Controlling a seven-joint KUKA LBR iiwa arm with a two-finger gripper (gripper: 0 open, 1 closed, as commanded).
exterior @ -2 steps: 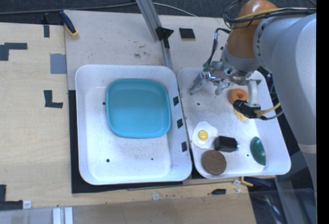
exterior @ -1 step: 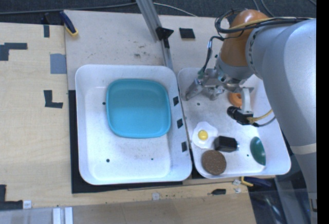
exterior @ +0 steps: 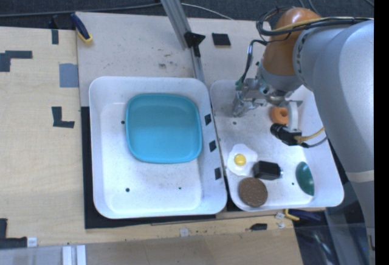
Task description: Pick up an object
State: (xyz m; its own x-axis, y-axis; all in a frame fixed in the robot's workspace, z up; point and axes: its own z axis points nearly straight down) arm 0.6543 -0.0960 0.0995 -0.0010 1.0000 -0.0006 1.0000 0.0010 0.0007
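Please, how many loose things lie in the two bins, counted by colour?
Blue plate: 1
White and yellow fried egg: 1
Brown round patty: 1
Black block: 1
Dark green piece: 1
Orange piece: 1
Total: 6

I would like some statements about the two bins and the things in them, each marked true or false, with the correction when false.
1. The blue plate lies in the left bin. True.
2. The fried egg lies on the blue plate. False: it lies in the right bin, on the bin floor.
3. The brown disc is near the front edge of the right bin, just below the egg. True.
4. The end effector is over the left bin. False: it is over the far part of the right bin.
5. The black block lies between the egg and the green object. True.
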